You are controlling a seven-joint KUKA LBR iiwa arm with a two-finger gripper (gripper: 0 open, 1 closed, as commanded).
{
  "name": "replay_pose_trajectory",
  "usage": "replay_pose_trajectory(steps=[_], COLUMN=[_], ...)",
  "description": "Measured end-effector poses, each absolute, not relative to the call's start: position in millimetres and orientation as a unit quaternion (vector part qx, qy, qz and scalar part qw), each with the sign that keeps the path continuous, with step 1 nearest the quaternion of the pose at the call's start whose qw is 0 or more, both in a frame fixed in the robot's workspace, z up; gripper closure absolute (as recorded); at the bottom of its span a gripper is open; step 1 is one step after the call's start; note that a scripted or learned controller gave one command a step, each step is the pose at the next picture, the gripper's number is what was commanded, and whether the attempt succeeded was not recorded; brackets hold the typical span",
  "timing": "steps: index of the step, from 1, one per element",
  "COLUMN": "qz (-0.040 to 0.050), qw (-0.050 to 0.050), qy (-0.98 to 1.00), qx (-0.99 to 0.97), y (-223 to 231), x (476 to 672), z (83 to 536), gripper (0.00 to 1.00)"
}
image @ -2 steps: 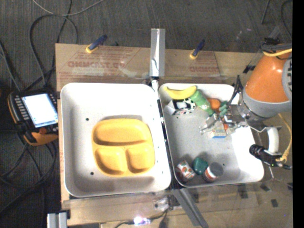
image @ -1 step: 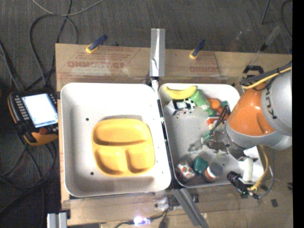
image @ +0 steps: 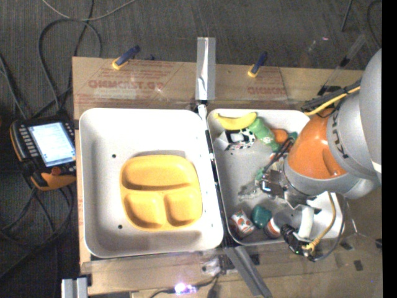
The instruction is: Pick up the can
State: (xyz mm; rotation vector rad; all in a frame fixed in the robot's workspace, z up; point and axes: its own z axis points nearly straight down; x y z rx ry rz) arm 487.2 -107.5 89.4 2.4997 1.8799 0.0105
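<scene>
Your gripper (image: 268, 185) hangs low over the middle of the right bin (image: 232, 166), tucked under the orange wrist, and you cannot tell from above how it is set, so treat it as holding nothing. The can (image: 240, 223) lies just toward the camera and to the left of it, tipped on its side in the bin's near left corner, close against the front wall and the divider wall. Right beside the can, on the gripper's near side, sit a dark green cup (image: 260, 215) and a small red-and-white item (image: 272, 228), so the three are packed in a row along the front rim, probably where they rolled and stopped. Beyond the gripper, at the far wall, a banana (image: 236, 120), a green bottle (image: 263, 133) and a small black-and-white toy (image: 239, 138) are bunched well apart from the can. You have open floor between the two clusters. Judge the corner as tight: walls on two sides, the cup on a third. Further left, the other bin (image: 93, 166) holds a yellow tray (image: 162, 189).
</scene>
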Motion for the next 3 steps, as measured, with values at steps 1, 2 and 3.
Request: replay_pose_trajectory(steps=[1,2,3], qz=[0.0027,-0.0022,-0.0023], qw=[0.004,0.0,-0.001], qy=[0.601,0.661,0.661], qx=[0.799,0.75,0.75], y=[-107,-131,-131], x=[486.4,482.8,482.8], z=[98,205,205], gripper=[1.0,1.0,0.0])
